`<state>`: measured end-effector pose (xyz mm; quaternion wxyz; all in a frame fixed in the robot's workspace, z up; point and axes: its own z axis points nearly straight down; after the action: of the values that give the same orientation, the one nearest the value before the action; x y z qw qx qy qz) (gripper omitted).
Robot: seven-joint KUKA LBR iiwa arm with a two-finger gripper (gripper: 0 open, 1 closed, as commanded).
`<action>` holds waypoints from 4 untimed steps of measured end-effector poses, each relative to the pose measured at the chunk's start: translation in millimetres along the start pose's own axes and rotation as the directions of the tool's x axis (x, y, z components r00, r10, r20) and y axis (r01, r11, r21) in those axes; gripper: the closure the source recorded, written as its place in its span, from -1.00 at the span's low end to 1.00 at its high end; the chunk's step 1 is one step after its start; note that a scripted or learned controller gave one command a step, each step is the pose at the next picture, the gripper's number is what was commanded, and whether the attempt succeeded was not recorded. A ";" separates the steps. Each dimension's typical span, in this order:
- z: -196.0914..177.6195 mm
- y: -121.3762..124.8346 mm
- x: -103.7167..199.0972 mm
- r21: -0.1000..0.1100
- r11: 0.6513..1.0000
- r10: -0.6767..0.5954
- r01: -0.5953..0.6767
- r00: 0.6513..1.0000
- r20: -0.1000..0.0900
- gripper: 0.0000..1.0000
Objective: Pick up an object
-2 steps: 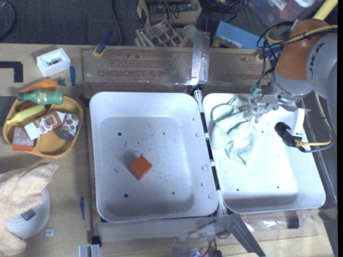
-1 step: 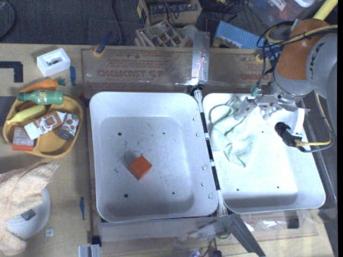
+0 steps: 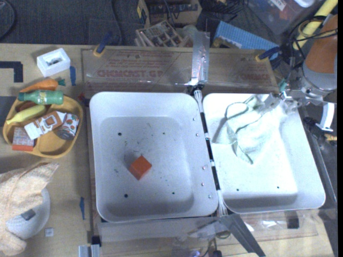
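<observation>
Two white bins sit side by side – the left bin (image 3: 107, 116) has an orange block (image 3: 140, 167) near its middle, the right bin (image 3: 300, 181) a pale cloth (image 3: 252, 133). At the cloth's upper right corner the gripper (image 3: 280, 99) pinches its raised edge between its jaws

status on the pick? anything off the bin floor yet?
Partly. The white cloth in the right bin hangs stretched from the gripper at the bin's far right corner, its lower end seemingly still on the floor. Left: lift it clear. The orange block lies untouched in the left bin.
</observation>
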<state>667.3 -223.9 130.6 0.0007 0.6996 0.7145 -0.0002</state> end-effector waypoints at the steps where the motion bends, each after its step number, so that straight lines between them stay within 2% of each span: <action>1: 35.3 -19.5 65.7 0.001 0.989 -0.150 0.150 0.989 -0.002 -1.00; 2: 40.5 1.3 69.2 0.002 0.963 -0.270 0.270 0.963 0.004 -1.00; 3: -52.6 -64.3 143.7 0.003 0.973 -0.232 0.232 0.973 -0.002 -1.00; 4: 37.5 -58.0 122.2 0.000 0.982 -0.190 0.190 0.982 -0.001 -1.00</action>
<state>606.8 -102.9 92.8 0.0005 0.6281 0.7781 0.0000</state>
